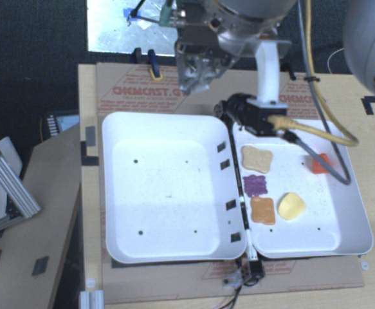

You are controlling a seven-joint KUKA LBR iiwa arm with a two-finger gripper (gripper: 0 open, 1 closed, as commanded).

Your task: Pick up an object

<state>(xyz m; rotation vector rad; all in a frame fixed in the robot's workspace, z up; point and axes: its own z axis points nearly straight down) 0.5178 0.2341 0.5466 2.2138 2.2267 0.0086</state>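
The left bin (161, 192) is a shallow white tray beside its twin, the two meeting along a dark hinged seam. Above its far edge hangs the gripper (197, 76) — a blurred metallic shape over the cardboard sheet (136, 89), and I cannot tell whether it is spread or closed; nothing shows in it. In the right bin (341, 224), just past the seam, lie a tan bread slice (257, 159), a purple piece (255, 185) and an orange slab (262, 210) in a column. Beside the slab sits a yellow piece (291, 206) — farther right, an orange-red block (319, 163), partly behind a grey cable (325, 163).
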